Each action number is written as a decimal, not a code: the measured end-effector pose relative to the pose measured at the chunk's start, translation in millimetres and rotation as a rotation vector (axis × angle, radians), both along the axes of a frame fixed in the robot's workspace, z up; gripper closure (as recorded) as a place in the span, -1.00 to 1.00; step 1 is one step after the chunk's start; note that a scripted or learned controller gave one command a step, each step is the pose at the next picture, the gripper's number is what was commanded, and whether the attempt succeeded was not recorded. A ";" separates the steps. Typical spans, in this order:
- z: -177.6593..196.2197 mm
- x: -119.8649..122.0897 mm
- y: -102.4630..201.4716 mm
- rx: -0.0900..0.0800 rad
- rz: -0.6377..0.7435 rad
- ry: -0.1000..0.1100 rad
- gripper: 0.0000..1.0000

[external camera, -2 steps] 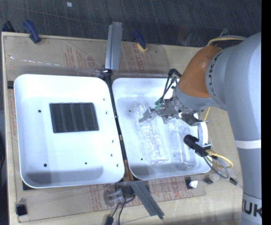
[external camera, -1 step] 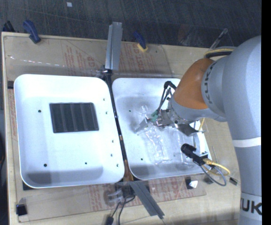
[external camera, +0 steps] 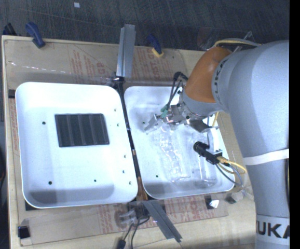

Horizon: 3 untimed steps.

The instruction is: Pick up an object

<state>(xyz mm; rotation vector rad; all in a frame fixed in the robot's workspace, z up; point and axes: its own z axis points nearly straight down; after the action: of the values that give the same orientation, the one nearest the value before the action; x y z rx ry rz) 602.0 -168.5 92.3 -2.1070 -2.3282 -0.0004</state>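
My gripper [external camera: 155, 121] is low in the upper left part of the right bin [external camera: 139, 100], reaching in from the right under the orange wrist band. Just below it lie clear, see-through plastic items [external camera: 173, 152], hard to tell apart against the white floor; another clear piece [external camera: 206, 174] rests near the bin's front right corner. Whether the gripper touches any of them is hidden by glare and by its own body. In the left bin [external camera: 30, 95] a dark grey ribbed rectangular block [external camera: 82, 129] lies flat, far from the gripper.
The grey arm [external camera: 259, 102] covers the right bin's right side. A black fitting with a yellow cable [external camera: 208, 152] hangs from the arm over that bin. A metal divider bar [external camera: 125, 51] and blue clamps [external camera: 35, 34] sit at the bench's back edge.
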 end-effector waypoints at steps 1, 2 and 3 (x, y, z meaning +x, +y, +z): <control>0.0 0.0 0.0 0.000 0.000 0.000 -1.00; 64.6 1.3 -10.5 -0.001 -0.052 0.000 -1.00; 0.6 -23.1 -34.6 0.001 -0.152 0.001 -1.00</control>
<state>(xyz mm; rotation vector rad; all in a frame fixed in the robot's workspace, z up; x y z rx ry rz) 578.9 -203.1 92.9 -2.2766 -2.1614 -0.0010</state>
